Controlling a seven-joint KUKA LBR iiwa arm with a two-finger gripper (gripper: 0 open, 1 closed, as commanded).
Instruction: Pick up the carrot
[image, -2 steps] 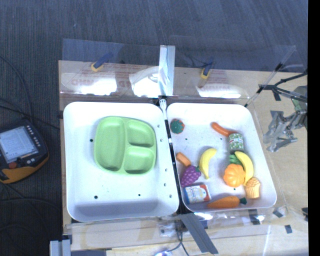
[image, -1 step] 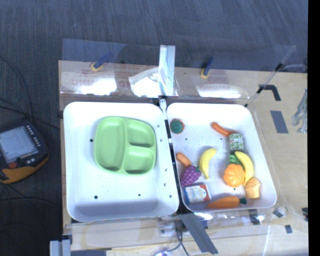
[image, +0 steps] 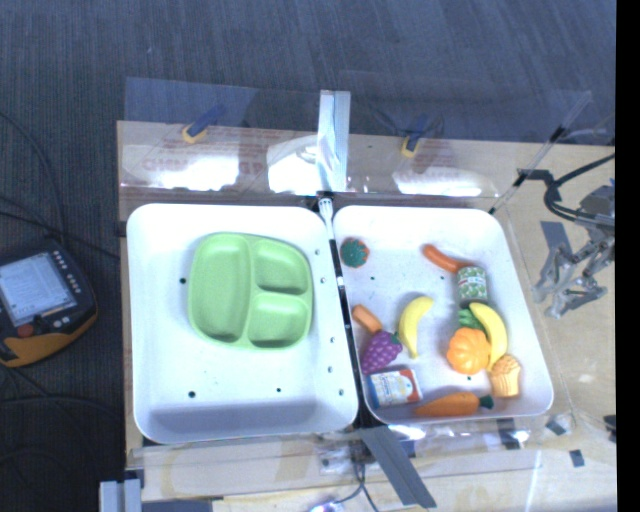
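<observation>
So we've got the carrot (image: 451, 404) lying flat along the right bin's (image: 520, 265) front wall, long axis left-to-right, green end right, while the claw (image: 570, 280) hangs outside the bin's right rim, grip state unclear.

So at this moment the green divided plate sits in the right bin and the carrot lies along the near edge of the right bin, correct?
Not quite. The camera view shows the green divided plate in the left bin, not the right one. The carrot does lie along the near edge of the right bin.
</observation>
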